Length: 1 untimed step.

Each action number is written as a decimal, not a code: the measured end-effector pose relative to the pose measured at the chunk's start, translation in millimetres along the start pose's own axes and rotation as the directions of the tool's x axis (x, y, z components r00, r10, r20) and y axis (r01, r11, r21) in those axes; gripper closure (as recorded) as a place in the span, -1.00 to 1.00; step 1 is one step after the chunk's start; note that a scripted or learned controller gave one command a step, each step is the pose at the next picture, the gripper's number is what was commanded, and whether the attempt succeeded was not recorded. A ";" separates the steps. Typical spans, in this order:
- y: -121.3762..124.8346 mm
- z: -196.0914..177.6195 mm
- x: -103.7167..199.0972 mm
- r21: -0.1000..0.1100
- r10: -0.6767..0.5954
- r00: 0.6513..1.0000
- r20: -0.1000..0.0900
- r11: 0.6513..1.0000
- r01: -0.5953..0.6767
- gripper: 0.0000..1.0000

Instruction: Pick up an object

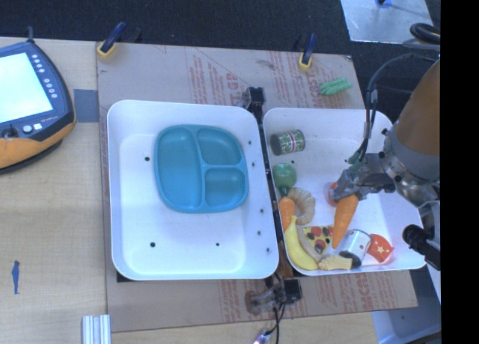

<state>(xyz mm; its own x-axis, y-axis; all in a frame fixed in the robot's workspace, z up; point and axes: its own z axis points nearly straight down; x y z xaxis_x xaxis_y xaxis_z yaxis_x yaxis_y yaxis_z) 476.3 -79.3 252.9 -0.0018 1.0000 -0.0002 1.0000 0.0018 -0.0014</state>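
Observation:
My gripper [353,185] hangs low over the right bin [329,127], at its middle right. Directly under it lies an orange carrot [343,221], whose thick end touches or sits just below the gripper. A small red object [334,188] peeks out at the gripper's left side. Also in this bin are a green can [287,142], a green apple [284,176], a curled tan pastry [301,200], a second carrot [287,212], a banana [295,249], a pizza slice [319,238], a silver cup [355,243] and a red piece with a star [380,248].
The left bin [131,208] holds a blue divided plate [200,167]. A green toy [334,86] lies on the cardboard behind the right bin. A tablet in an orange case [30,103] rests at the far left. Clamps [111,40] grip the board's back edge.

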 end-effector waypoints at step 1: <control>0.7 -4.8 51.5 -0.001 -0.004 1.000 0.000 1.000 0.004 1.00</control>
